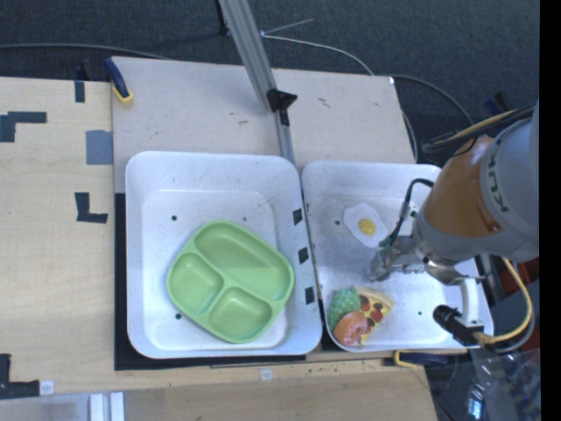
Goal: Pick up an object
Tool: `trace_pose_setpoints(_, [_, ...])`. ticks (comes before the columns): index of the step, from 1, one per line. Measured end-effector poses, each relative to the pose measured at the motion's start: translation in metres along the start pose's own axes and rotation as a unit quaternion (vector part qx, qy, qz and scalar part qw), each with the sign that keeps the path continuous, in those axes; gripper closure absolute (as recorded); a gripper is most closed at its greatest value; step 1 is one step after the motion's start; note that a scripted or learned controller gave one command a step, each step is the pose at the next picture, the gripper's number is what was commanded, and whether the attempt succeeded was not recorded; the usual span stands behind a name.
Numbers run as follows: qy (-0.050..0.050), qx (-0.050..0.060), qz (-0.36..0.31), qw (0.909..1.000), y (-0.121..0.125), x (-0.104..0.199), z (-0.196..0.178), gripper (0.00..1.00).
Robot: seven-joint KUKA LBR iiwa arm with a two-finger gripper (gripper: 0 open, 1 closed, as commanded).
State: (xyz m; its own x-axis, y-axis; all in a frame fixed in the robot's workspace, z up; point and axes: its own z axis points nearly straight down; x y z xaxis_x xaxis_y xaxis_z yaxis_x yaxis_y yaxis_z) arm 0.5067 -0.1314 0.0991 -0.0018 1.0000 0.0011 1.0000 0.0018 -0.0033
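Observation:
In the right bin [333,191] lie a toy fried egg [364,223] near the middle and, at the front edge, a pizza slice [375,305], a green leafy piece [344,303] and a red-orange piece [352,326] bunched together. My gripper [383,266] hangs low over the bin floor, between the egg and the pizza slice, just right of both. Nothing shows between its tips. The arm's grey and orange wrist [465,204] covers the bin's right side.
The left bin [149,182] holds a light green divided plate [230,281]. A metal rail [254,51] slants down from the top to the wall between the bins. Cables run along the bench's right edge.

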Motion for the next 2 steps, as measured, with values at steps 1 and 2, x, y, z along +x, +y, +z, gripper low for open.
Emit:
trace_pose_setpoints(1, [-0.001,-0.003,0.000,1.0000,0.006,-0.002,-0.044,1.00])
trace_pose_setpoints(2, [-0.001,-0.003,0.000,1.0000,-0.002,-0.001,-0.092,1.00])
